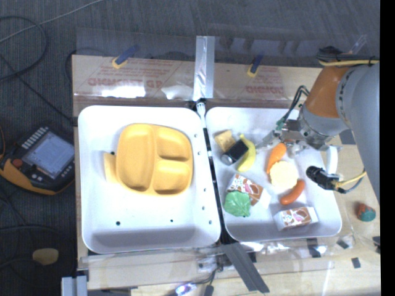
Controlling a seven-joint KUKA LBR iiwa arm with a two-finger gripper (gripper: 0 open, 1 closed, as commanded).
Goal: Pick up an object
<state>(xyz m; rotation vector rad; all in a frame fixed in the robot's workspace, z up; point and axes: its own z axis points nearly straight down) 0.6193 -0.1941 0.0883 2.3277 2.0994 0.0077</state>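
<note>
My claw (finger state: I cannot tell) hangs over the carrot; I should descend straight, centred, avoiding the neighbouring bun.

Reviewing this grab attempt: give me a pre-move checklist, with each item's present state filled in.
1. Gripper is over the right bin: ok.
2. A target lies close by: ok, the carrot sits just below it.
3. Finger opening: cannot tell.
4. Target is free of neighbours: not ok, the carrot touches the pale round piece.
5. Nothing held yet: cannot tell.
6. Left bin with the yellow tray lies apart from the arm: ok.
</note>
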